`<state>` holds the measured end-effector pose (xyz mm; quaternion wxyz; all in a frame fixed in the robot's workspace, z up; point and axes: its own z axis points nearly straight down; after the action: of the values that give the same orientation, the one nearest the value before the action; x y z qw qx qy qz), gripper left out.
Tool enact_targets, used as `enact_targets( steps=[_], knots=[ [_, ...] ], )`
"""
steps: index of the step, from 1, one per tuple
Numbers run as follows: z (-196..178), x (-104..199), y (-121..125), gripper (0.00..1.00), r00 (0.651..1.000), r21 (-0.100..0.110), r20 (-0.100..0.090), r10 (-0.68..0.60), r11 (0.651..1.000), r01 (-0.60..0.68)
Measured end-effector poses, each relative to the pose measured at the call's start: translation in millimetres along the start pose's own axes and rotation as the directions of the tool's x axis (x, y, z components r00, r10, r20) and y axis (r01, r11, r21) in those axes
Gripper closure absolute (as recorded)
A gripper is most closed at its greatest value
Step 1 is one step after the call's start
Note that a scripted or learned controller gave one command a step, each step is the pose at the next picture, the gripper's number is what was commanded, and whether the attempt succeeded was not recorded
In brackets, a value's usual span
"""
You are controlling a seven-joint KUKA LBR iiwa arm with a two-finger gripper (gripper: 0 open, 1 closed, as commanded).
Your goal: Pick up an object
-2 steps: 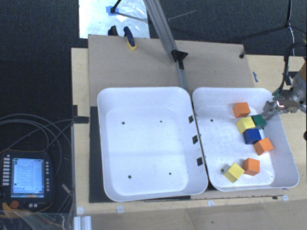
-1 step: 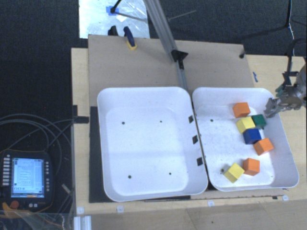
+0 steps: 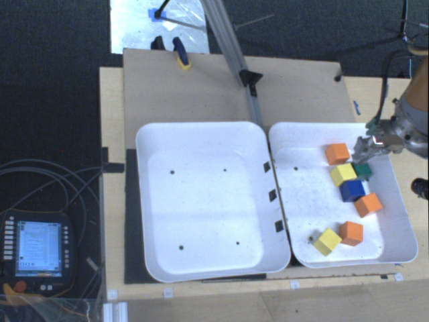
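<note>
Our gripper (image 3: 362, 154) hangs near the right bin's (image 3: 295, 180) far right edge, over a green block (image 3: 364, 171) beside the yellow block (image 3: 342, 174). We judge a nudged neighbour could spoil the pick.

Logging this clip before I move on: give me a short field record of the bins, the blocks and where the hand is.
left bin: no blocks seen in it
right bin: holds all the blocks, along its right side
orange blocks: three
yellow blocks: two
blue block: between a yellow and an orange one
green block: partly hidden under the hand
hand: over the right bin's upper right, above the green block
held: nothing visibly between its fingers
</note>
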<state>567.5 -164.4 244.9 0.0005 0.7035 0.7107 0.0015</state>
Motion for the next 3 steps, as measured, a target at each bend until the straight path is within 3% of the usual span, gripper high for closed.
enact_targets(
  steps=[1,3],
  knots=[
    [-10.4,49.3,-8.2,1.0,1.0,0.0,0.0,-0.001,1.0,0.001],
    [3.8,154.0,-33.7,1.0,1.0,0.002,-0.001,-0.002,1.0,0.002]
  ],
)
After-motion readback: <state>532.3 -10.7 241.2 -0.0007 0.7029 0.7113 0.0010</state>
